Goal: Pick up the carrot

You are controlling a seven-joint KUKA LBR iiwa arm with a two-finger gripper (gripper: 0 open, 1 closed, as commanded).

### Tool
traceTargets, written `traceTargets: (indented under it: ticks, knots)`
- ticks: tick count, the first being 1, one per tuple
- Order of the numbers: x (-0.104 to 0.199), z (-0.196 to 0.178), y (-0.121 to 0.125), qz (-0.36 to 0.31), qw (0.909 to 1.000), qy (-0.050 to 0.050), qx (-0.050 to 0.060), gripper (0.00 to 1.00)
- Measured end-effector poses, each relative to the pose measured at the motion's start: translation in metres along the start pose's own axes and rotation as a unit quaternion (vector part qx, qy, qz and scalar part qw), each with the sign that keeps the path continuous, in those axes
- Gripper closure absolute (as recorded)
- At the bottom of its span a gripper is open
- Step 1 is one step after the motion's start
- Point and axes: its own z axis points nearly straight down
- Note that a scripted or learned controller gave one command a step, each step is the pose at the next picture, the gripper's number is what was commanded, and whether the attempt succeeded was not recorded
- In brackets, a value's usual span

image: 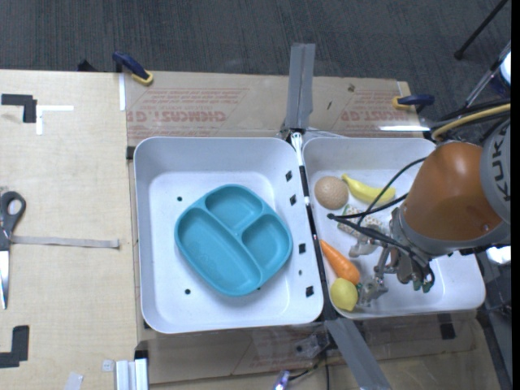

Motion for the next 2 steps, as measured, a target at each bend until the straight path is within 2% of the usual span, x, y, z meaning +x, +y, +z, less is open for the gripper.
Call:
traceTargets:
  ticks: [1,2]
  knots:
    - [-0.023,0.000,0.002,0.005,1.0000,-0.001,0.000,0.00]
    - [-0.006,0.000,-0.001,0.055,0.9985,-0.001,0.000,0.00]
